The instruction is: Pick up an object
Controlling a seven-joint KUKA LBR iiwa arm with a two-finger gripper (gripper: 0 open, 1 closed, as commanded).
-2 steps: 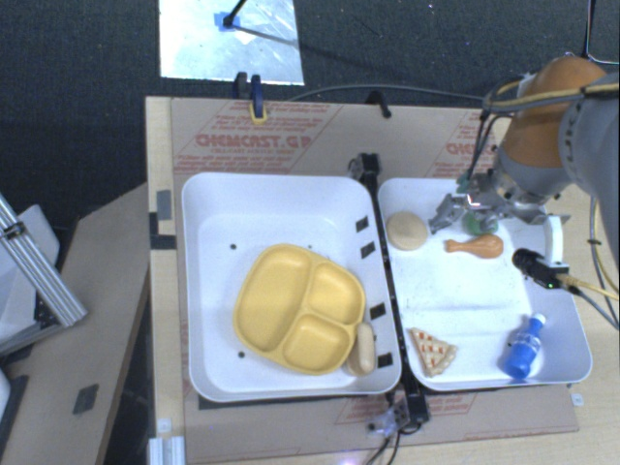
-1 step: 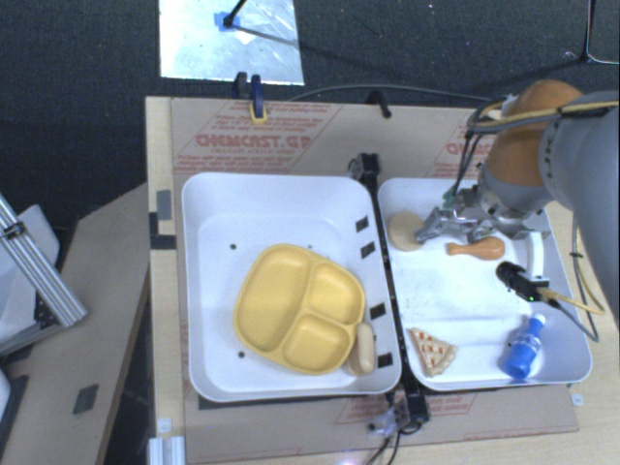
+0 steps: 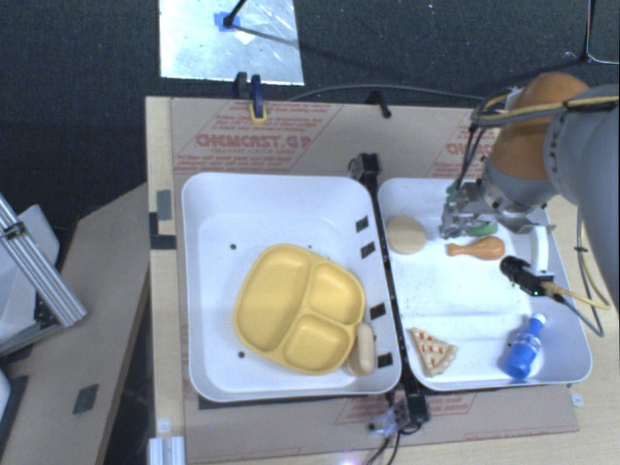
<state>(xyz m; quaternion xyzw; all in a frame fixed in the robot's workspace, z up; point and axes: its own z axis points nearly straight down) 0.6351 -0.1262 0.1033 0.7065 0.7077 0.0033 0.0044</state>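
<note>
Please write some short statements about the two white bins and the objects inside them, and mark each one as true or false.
1. The yellow plastic divided tray lies in the left white bin. True.
2. The blue plastic bottle lies in the left bin. False: it lies in the right white bin, near its front right corner.
3. The gripper is over the right bin, beside a green object. True.
4. The triangular waffle-patterned toy slice rests on the yellow tray. False: it lies on the floor of the right bin.
5. The tan drumstick-shaped toy lies in the right bin. True.

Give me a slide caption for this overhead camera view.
Gripper low in right bin near green toy; yellow tray in left bin.
</note>
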